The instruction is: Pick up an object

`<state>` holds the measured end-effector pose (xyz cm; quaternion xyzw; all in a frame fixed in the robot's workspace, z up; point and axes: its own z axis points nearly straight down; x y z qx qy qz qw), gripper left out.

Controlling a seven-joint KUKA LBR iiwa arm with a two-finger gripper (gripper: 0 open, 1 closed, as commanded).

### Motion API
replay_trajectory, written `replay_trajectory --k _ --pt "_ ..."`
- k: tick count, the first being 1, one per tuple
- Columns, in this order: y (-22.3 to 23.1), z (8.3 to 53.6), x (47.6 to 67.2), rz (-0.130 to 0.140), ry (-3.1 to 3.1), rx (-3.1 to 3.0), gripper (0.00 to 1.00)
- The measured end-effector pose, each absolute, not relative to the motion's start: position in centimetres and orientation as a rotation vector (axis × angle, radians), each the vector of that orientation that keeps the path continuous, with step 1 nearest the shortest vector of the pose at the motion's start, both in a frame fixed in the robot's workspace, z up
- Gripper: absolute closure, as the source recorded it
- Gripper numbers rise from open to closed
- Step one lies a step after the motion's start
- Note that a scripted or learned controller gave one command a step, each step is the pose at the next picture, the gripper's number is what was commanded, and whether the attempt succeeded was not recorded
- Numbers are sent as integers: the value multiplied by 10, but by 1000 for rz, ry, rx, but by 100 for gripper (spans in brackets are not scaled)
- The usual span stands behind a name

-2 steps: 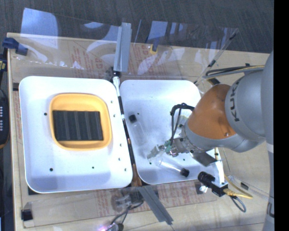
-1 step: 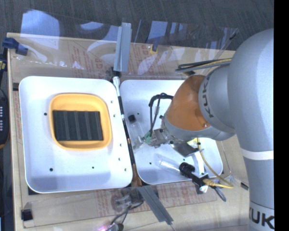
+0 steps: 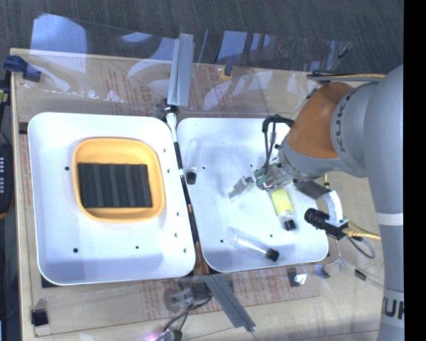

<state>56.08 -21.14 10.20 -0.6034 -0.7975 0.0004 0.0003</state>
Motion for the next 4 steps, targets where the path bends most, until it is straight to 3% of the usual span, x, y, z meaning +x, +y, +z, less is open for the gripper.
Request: replay_trajectory --k 1,2,3,4 --pt "-210 141 611 0 -2519 -1876 0" --pt "-123 150 645 0 -2611 -1746 0" --pt "-116 95 657 11 -2688 -1645 0" --pt "-152 92 578 2 -2706 -1591 0"
